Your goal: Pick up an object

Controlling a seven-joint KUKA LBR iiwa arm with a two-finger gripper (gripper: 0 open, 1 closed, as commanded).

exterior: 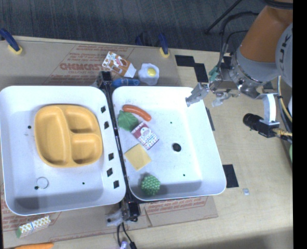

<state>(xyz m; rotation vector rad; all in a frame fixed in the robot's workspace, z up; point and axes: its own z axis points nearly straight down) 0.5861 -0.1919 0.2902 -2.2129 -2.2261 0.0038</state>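
gripper hung over right bin's upper right rim, whether its fingers were parted or clenched could not be told | nothing seen between them | sausage, red carton, cheese slice, green ball lay in right bin | yellow tray in left bin

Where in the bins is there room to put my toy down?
The right bin's right half is bare, except a small black spot. Its left side is crowded: sausage, red carton, cheese slice, green ball. The yellow tray takes most of the left bin.
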